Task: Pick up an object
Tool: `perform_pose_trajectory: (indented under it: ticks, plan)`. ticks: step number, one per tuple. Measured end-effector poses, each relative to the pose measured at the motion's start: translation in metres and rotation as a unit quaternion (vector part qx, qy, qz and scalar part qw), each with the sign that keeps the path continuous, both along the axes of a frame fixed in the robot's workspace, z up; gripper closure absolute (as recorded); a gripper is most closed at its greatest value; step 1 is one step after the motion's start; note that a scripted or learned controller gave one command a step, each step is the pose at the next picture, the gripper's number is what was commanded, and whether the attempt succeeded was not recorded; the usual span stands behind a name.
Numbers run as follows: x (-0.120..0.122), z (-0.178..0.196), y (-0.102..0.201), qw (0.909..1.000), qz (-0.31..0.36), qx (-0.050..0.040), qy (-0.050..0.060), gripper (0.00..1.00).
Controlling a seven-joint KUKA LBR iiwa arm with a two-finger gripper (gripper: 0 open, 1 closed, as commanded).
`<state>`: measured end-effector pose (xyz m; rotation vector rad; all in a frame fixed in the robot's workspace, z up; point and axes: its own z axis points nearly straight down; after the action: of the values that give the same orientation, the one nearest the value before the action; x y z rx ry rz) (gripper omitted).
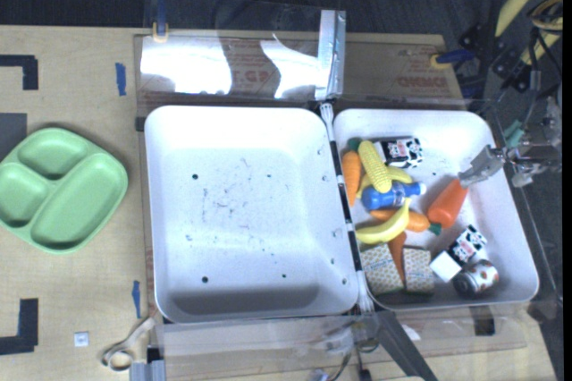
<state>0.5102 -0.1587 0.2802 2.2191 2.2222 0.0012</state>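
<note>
The right bin (514,218) holds several toy foods. A carrot (351,173) and a corn cob (374,167) lie by its left wall, beside a black-and-white cow-patterned box (399,152). Below them are a blue bottle (391,194) and a banana (384,227). An orange carrot-like piece (447,202) lies mid-bin. Two bread slices (393,268), a white block (444,265), a second cow-patterned piece (469,243) and a dark ball (474,279) sit near the front. My gripper (480,165) reaches in over the bin's right rim, just up and right of the orange piece, with nothing seen in it.
The left bin (241,209) adjoins the right one along a shared wall. A green divided plate (58,189) rests on the bench at far left. A clear plastic sheet (232,57) stands behind the bins. Cables and stands crowd the far right.
</note>
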Motion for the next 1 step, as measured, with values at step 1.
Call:
perform_pose_trajectory:
  ticks: [1]
  plan:
    - [0.0724, -0.0561, -0.0444, 0.9985, 0.055, -0.0006, -0.001, 0.00]
